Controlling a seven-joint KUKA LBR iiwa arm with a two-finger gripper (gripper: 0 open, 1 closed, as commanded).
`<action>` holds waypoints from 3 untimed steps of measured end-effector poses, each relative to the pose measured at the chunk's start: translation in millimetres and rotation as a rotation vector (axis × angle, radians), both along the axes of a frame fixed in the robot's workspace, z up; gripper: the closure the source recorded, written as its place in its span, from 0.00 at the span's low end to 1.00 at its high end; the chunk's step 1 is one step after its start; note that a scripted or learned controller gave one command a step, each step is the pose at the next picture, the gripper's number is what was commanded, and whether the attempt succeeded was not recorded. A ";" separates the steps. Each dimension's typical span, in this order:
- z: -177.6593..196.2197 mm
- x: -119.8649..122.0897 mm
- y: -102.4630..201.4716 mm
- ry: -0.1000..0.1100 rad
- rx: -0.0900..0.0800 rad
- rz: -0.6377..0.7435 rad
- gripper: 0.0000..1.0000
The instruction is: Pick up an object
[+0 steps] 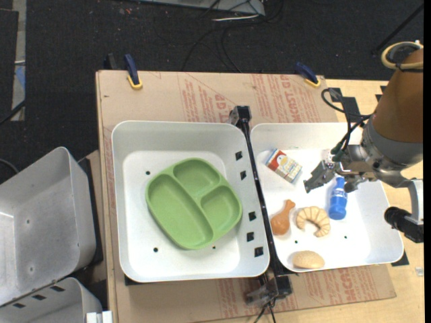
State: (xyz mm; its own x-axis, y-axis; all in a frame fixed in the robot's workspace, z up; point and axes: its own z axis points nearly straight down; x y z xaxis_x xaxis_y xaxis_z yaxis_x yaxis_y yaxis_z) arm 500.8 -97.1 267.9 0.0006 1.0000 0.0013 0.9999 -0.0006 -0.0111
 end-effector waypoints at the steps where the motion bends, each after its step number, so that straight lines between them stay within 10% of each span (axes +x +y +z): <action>1: 5.2 1.8 0.1 -0.011 -0.001 0.002 0.00; 3: -92.0 -6.8 5.6 -0.005 -0.001 -0.002 0.00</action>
